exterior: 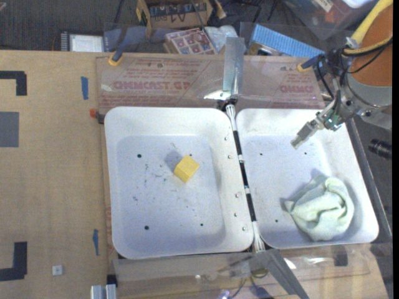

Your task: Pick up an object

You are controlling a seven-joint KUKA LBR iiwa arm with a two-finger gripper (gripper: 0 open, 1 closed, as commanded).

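Observation:
A small yellow block lies near the middle of the left bin. A crumpled pale yellow-white cloth rests in the near right corner of the right bin. My gripper hangs over the far part of the right bin, slanting down to the left. It is up and to the left of the cloth and well to the right of the block. Nothing shows in it.
A raised seam divides the two bins. A clear plastic panel and a metal bracket stand along the far edge. Boxes and cables clutter the space behind. Brown board lies to the left.

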